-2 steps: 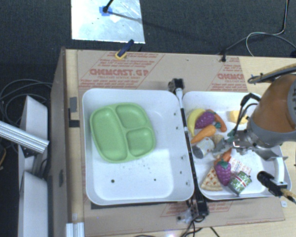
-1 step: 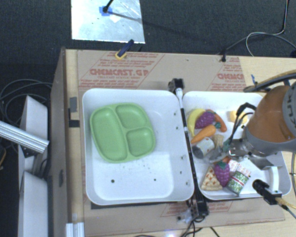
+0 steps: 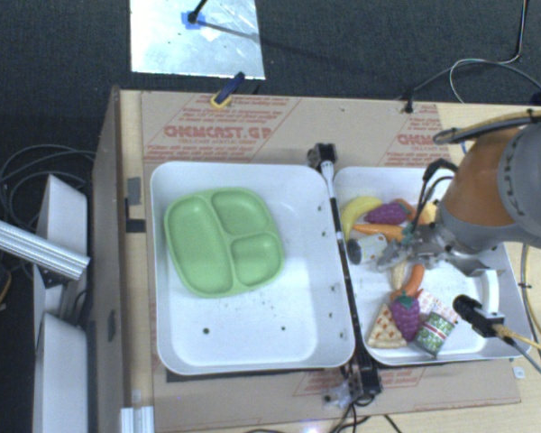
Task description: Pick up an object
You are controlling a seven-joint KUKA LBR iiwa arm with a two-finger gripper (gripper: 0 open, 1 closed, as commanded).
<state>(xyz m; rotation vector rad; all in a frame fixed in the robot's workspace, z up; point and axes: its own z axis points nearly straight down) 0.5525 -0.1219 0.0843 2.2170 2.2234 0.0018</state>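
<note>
Arm (image 3: pixel 500 188) reaches in from right over right bin (image 3: pixel 496 345). Left bin (image 3: pixel 252 350) holds green tray (image 3: pixel 223 240). Gripper (image 3: pixel 406 255) low among toy food; finger state impossible to tell. Banana (image 3: pixel 359 210), grapes (image 3: pixel 389 213), carrot (image 3: pixel 379 229) beside it; pizza slice (image 3: pixel 385 330), second grapes (image 3: pixel 405 312), can (image 3: pixel 435 328) nearer front.

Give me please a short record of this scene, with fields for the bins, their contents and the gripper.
left bin: holds a green divided plate
right bin: toy food, with a banana, purple grapes, a pizza slice and a small can
gripper: low in the right bin, over the food pile
grasp: cannot be judged
</note>
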